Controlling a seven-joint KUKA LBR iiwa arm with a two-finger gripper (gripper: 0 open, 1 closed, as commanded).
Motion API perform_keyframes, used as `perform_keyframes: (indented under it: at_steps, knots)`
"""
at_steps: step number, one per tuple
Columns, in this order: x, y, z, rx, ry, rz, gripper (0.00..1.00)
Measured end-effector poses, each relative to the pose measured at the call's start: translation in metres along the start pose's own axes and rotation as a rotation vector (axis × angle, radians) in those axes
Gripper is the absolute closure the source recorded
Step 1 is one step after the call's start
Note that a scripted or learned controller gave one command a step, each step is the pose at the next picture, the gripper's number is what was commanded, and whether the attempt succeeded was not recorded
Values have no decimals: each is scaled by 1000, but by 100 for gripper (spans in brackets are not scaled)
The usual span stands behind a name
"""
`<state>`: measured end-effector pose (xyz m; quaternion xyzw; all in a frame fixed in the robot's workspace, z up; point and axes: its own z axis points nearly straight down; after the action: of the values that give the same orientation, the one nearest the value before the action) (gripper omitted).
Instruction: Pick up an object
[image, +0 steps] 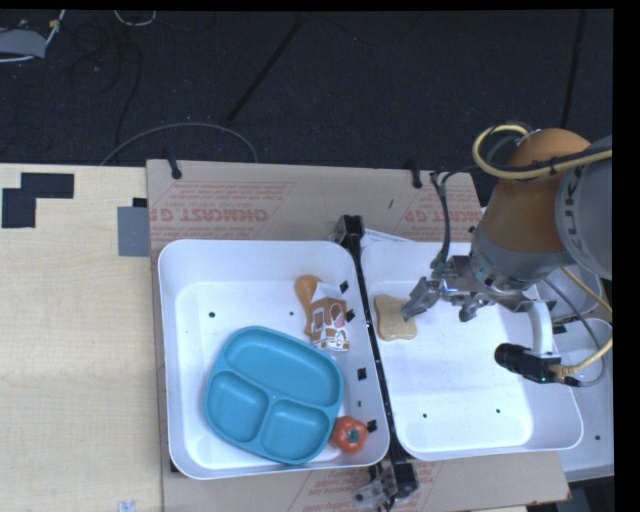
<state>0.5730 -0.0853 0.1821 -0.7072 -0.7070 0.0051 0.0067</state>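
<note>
The flat tan toast-shaped slice (394, 317) lies in the right white bin (500, 420), close against its left wall, and my fingers (424, 297) hang just at its upper right edge, one dark fingertip almost touching it; from this slant I cannot tell whether they are spread or pressed together, and nothing sits between them. I judge the slice to be a light, stiff toy, thin and lying flush on the bin floor, so it will be hard to get under; its rounded edges, across the narrow width, look like the place to pinch, and it may skid on the smooth plastic if I push it sideways. Across the black divider (362, 310), the left white bin (190, 290) holds a small printed packet (329, 326) beside a slim orange-brown piece (307, 292), a blue three-compartment plastic tray (275, 393), and a red tomato-like ball (349, 434) at the tray's lower right corner. Both bins rest on cardboard on the desk (70, 350).
</note>
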Motion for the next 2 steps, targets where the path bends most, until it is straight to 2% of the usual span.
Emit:
perform_keyframes:
  at_steps: [1,2]
  knots:
    - [0,3,-7,-13,-1,-1,0]
    - [-2,-2,38,-8,-1,0,0]
